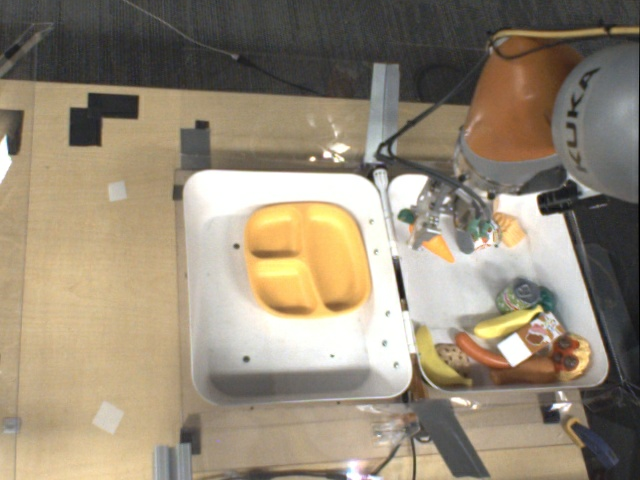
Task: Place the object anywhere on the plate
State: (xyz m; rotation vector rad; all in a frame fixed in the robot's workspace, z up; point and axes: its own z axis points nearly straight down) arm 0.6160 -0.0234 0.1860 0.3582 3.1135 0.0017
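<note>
Bench [90,298]: pale wood, carrying two shallow white bins side by side, with black markers near its far left corner
Left bin [215,363]: holds the plate near its middle; the rest of its floor is bare white
Plate [303,258]: yellow, rounded-square, divided into compartments, lying flat with nothing on it
Right bin [440,293]: holds the toy food; most of it is crowded into the near right corner
Arm [540,88]: grey body with an orange section, reaching in from the right over the far end of the right bin
Pincer [452,218]: hangs low over the far left part of the right bin, close to the wall between the bins; whether its fingers are apart or together cannot be told, and no item is clearly seen between them
Carrot [438,247]: small orange wedge with a green top, lying on the bin floor just below the pincer; contact cannot be judged
Orange piece [510,230]: pale orange item just right of the pincer, on the bin floor
Bananas [508,322]: one yellow banana in the near right pile, another [435,358] against the near left corner of the right bin
Sausage [485,352]: reddish, lying between the two bananas
Green item [524,295]: round, dark green, at the far edge of the pile
White tag [514,349]: small square resting on top of the pile
</note>
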